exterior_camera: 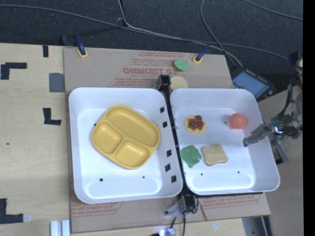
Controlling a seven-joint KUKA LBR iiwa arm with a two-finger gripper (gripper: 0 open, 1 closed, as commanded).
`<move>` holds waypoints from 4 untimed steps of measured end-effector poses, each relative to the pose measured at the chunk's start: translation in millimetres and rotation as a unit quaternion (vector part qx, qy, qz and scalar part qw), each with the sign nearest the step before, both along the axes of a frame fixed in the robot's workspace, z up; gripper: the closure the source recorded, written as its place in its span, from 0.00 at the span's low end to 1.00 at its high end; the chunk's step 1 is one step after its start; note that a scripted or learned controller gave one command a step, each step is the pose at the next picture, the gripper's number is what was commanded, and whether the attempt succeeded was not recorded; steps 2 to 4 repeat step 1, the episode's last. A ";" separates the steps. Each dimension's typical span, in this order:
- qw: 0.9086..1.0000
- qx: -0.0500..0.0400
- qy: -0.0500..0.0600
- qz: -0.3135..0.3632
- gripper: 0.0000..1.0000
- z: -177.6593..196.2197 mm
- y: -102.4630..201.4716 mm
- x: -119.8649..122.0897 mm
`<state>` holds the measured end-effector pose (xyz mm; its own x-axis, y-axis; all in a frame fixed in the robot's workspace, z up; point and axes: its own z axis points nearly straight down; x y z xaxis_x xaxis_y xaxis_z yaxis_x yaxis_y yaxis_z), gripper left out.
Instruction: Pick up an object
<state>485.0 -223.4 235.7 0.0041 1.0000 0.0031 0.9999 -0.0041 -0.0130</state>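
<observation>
At three o'clock of the right bin, the gripper reached over the rim, finger state undeterminable, while the red ball lay just beside it at eleven o'clock.

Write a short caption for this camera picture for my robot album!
Gripper at the right bin's edge beside toy food; yellow tray in the left bin.

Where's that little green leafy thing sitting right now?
In the camera view, the green leafy piece lies in the right-hand bin, near its left wall, with the toast slice just to its right and the small pizza above it.
</observation>
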 end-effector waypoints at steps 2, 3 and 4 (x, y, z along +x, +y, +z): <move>1.000 -0.002 -0.006 0.002 0.00 6.7 0.6 2.7; 1.000 -0.002 -0.006 0.002 0.00 6.7 0.6 2.7; 1.000 -0.002 -0.006 0.002 0.00 6.7 0.6 2.7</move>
